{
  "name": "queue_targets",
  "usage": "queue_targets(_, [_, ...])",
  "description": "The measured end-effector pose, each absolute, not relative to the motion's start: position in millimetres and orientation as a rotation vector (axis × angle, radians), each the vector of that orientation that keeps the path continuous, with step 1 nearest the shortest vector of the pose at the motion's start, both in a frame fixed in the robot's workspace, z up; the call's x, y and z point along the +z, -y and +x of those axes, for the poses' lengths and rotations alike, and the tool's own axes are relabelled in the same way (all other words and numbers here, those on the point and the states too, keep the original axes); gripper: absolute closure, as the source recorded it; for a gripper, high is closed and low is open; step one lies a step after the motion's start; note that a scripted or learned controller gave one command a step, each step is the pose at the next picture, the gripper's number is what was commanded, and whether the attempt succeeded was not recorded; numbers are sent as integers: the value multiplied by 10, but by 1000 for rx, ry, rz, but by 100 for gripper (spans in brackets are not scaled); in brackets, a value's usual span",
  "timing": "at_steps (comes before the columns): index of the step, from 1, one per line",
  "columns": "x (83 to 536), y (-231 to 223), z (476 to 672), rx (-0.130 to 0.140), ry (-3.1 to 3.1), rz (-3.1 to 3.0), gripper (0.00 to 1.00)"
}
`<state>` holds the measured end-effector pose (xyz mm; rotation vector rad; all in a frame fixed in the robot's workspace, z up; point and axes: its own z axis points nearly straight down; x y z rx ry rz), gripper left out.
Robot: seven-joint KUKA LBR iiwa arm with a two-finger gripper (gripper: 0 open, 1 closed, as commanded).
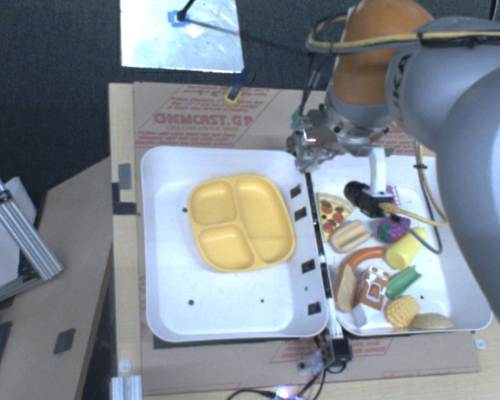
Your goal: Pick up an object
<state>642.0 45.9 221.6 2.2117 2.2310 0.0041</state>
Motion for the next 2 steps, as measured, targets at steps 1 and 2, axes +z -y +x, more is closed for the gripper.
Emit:
queue_targets(1, [2163, -583, 6403, 2, -2228, 2214, 100])
queue_targets(2, [2285, -522, 6421, 3, -2223, 2218, 100])
